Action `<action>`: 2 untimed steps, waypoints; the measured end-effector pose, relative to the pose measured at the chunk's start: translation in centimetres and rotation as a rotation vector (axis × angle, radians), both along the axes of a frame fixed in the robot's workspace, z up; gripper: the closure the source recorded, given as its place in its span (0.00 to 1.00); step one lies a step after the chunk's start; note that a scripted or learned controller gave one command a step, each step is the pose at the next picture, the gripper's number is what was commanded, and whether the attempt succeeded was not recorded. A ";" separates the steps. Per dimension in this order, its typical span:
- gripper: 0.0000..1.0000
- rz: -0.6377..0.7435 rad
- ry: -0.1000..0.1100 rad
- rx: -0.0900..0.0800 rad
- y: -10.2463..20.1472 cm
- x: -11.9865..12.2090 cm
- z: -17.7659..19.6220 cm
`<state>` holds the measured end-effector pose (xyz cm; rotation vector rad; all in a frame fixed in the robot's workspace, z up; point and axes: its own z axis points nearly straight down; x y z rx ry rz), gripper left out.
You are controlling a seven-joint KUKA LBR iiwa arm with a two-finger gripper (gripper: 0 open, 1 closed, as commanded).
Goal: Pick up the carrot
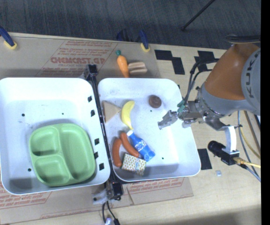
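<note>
Camera view: carrot sits outside bins on cardboard; gripper hovers over right bin, grip state unclear, so long reach ahead.

Two white bins side by side on tan cardboard-covered table with red printed lettering and black square patches. Pale green divided plate in left bin. In right bin: yellow banana, dark brown round piece, two red-orange sausages, blue and white packet, tan patterned box, beige wedge. On table beyond bins: orange carrot with green top, beside tan and brown bun. Blue clamps at table edge. Arm orange and grey; pincer grey metal.
</note>
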<state>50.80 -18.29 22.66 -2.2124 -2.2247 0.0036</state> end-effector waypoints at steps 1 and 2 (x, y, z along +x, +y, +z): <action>0.00 -0.281 -0.001 -0.002 3.1 4.5 0.1; 0.00 -0.708 0.003 -0.002 9.2 6.4 -3.1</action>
